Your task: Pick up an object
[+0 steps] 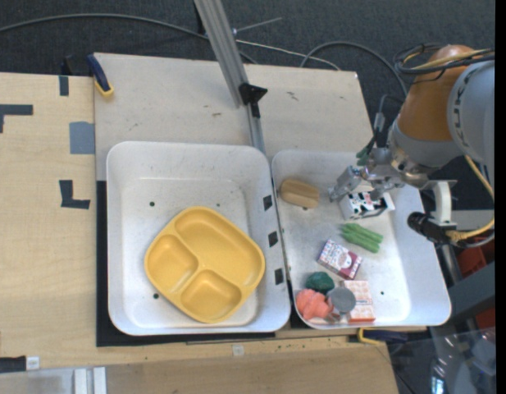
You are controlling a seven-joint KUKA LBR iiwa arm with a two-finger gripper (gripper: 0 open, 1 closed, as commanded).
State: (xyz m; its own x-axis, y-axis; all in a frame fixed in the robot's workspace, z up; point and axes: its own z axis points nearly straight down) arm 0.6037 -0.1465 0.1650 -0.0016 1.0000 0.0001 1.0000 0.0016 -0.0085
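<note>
Hovering low in the right-hand shallow white bin (417,290), the tool (361,189) sits over a small black-and-white patterned packet (369,204); whether it grips, I cannot tell. Just beside lie a tan oblong block (299,193) and green bean pods (362,237). A yellow divided plastic plate (204,263) fills the left bin (121,220).

Right bin (417,302) contents: a tan, rounded block (299,193) lies near the bin's upper left corner. A white item with dark markings (367,204) sits toward the upper right. Just below it lies a green pod-shaped piece (362,237) (angled). A small pink-red carton (339,258) rests mid-bin. At the lower edge, touching: dark green lump (321,281), orange-pink lump (313,304), grey disc (343,300), orange-white packet (361,300).
</note>
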